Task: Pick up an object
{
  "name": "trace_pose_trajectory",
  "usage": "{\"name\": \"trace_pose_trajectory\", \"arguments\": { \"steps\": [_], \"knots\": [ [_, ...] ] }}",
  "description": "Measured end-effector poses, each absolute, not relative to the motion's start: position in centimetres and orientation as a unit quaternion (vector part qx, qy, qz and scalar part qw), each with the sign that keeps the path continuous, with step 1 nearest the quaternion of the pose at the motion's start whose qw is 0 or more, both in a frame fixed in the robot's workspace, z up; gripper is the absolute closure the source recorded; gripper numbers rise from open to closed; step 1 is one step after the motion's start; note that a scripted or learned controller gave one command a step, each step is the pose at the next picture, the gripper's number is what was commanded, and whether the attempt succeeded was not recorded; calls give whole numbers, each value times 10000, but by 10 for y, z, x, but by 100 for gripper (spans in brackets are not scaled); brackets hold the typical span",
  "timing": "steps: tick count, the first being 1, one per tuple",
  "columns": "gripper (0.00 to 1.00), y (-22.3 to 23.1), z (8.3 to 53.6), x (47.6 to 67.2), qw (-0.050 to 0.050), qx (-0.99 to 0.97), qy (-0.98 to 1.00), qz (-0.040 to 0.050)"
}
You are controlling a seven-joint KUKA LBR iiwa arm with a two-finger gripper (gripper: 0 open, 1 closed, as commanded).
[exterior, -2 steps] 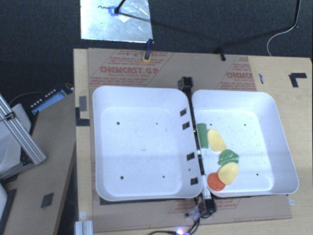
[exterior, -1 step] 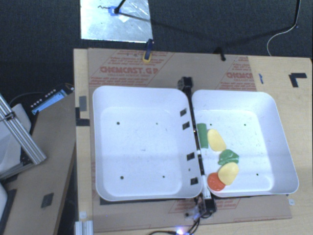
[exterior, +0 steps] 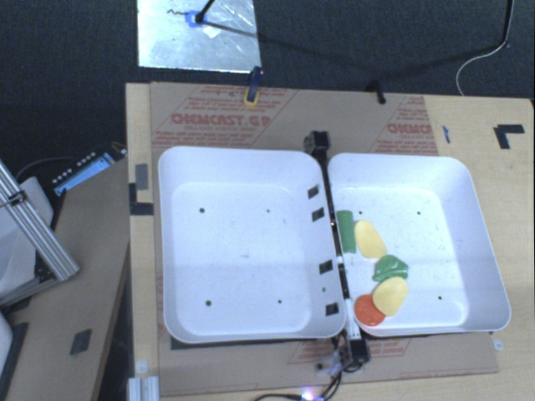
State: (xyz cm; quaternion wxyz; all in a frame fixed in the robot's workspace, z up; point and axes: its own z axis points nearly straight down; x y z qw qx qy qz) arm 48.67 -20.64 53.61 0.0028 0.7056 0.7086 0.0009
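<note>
Two white bins lying side by side on the desk point(exterior: 468, 124), right bin point(exterior: 468, 224) holding a green block point(exterior: 343, 229), yellow oval point(exterior: 370, 240), green piece point(exterior: 390, 266), yellow round point(exterior: 390, 294), red disc point(exterior: 368, 310), all clustering near the divider, left bin point(exterior: 242, 249) adjoining, pincer state impossible to tell.

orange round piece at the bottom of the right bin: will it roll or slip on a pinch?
The orange round piece looks smooth and rounded, so it may squirt out of a pinch. It touches the yellow piece and sits near the bin wall, so it will probably get nudged, not roll far.
</note>
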Motion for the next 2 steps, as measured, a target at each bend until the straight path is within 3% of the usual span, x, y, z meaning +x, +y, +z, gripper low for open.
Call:
{"name": "trace_pose_trajectory", "arguments": {
  "steps": [2],
  "knots": [
    [100,-203,535,486,20,7061,7082,6]
  ]
}}
